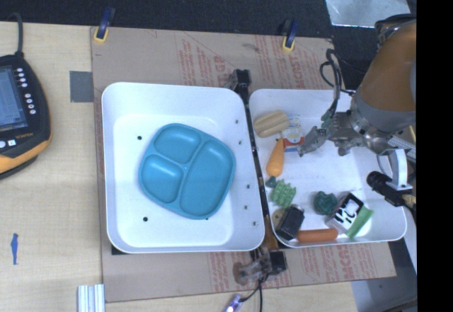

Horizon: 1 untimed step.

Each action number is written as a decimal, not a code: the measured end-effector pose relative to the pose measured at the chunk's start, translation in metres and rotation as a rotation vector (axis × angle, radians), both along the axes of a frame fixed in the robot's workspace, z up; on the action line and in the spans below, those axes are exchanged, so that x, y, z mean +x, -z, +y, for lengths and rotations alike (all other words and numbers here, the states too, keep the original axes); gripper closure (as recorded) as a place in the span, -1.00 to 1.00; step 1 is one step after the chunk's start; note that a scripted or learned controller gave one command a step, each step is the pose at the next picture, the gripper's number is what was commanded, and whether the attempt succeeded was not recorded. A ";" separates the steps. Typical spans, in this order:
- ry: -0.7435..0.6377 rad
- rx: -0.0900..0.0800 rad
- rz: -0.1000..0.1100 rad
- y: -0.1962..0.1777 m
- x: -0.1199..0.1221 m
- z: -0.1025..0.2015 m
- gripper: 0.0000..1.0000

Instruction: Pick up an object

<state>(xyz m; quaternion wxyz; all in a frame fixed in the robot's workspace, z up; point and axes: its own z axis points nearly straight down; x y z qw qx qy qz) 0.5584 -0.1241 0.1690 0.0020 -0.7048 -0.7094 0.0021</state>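
Observation:
My gripper [327, 146] hovers over the upper middle of the right bin [368, 109], open, with nothing between its fingers. Just left of it lie a small red-and-clear item [293, 136], an orange carrot [276, 157] and a tan bread roll [271, 122]. Lower in the same bin are a light green piece [283, 193], a black object [289, 221], an orange sausage [317, 235], a dark green object [326, 201], a black-and-white block [345, 210] and a pale green piece [361, 223].
The left bin [120, 109] holds a blue divided plate [187, 170]. A black-and-orange handheld pendant [18, 116] lies on the bench at the far left. The arm [389, 84] covers the right bin's upper right corner.

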 end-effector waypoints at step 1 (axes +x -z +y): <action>0.000 -0.001 0.000 0.070 0.065 0.027 -1.00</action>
